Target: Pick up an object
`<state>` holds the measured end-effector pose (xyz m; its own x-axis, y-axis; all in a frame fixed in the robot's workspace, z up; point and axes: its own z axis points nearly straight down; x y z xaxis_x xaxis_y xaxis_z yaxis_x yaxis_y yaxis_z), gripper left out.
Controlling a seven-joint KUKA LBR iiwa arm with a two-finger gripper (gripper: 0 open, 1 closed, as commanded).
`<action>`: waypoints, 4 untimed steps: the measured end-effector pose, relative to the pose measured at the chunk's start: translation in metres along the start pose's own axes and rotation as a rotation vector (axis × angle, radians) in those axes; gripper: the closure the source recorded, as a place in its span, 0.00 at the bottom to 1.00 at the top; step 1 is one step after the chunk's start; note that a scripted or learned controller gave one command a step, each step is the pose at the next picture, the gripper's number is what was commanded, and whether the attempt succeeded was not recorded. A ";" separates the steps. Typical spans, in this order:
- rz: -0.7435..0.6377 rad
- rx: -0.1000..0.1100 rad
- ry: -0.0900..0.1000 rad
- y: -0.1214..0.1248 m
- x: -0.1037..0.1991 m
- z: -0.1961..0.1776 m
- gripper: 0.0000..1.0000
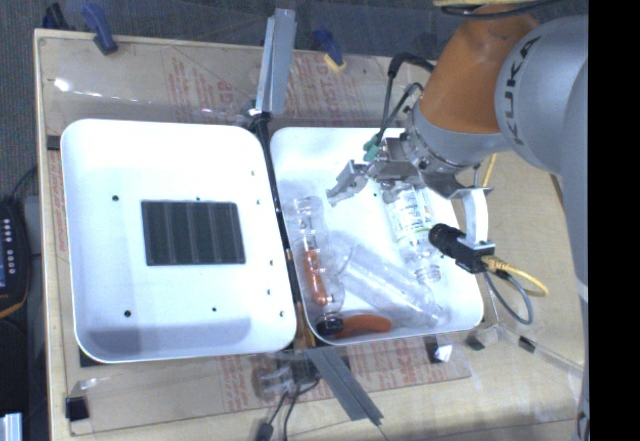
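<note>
L bin [100, 159], dark grate [193, 232].

Grey arm [545, 79] reaching in from the right, orange band above wrist, claw [385, 174] lowered

"KU", partly cut off, on the grey arm [545, 79].

Clear glossy plastic bottles [410, 219] – smooth white bins [160, 144] – a dark ribbed panel [193, 233], matt.
</note>
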<state>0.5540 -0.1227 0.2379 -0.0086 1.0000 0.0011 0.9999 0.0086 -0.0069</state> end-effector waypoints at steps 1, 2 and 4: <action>0.092 -0.003 -0.002 0.004 -0.062 0.019 0.00; 0.085 -0.005 -0.001 -0.007 -0.076 0.004 0.00; -0.063 -0.001 0.000 0.016 -0.075 0.035 0.00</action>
<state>0.5700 -0.1970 0.2027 -0.0713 0.9975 0.0019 0.9974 0.0713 -0.0054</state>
